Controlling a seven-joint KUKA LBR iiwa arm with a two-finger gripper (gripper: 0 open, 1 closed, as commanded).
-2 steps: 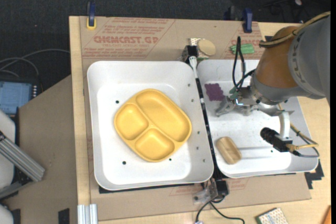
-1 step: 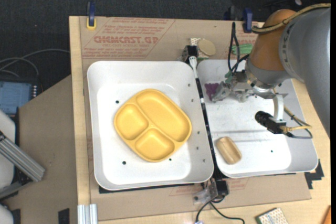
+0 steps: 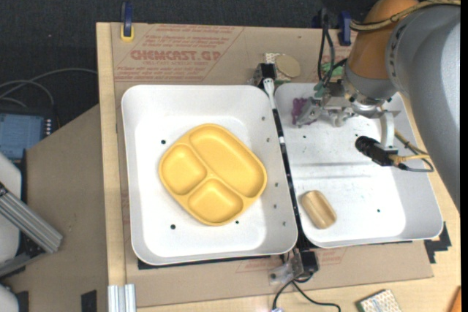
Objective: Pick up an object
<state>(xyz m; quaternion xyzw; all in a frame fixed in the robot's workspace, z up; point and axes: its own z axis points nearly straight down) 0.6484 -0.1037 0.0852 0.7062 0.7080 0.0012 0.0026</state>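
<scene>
Tan block (image 3: 318,208), small and rounded, lies nearest the camera at about 6 o'clock in the right bin (image 3: 409,219), close to that bin's near rim, untouched. Gripper (image 3: 329,113) sits at roughly 11 o'clock in the same bin, low over the far left corner; cannot tell how far it is open, metal parts clutter the view. Purple object (image 3: 300,109), small, is just at the gripper's 9 o'clock side, touching or nearly touching it; whether it is gripped cannot be told. Arm (image 3: 424,62), grey with orange band (image 3: 376,33), comes in from 3 o'clock and covers the bin's far right corner. Black cable piece (image 3: 374,150) hangs off the wrist at 4 o'clock from the gripper, over the bin floor. Left bin (image 3: 139,157) at 9 o'clock, touching the right bin along a shared edge. Yellow divided tray (image 3: 212,173), three compartments, sits mid left bin, turned at a slant. Both bins rest on the worktop (image 3: 183,47), cardboard-covered with red print at 12 o'clock.
</scene>
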